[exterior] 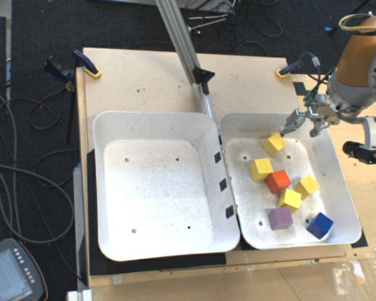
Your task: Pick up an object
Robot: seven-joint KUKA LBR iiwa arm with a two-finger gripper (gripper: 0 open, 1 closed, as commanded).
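dark carpet strewn with cables surrounds the pale wooden desk (175,80), and on it we see two shallow white bins side by side. we find the left bin (106,168) bare of blocks, while the right bin (344,199) holds seven cubes: four yellow ones, with one yellow cube (274,144) nearest the arm, an orange cube (278,181) in the middle, a purple cube (280,218) and a blue cube (319,225) toward the front. the fingers (306,122) hang spread apart above the bin's far right corner, near the closest yellow cube, and we see nothing between them. blue clamps (81,63) grip the desk's far corners.
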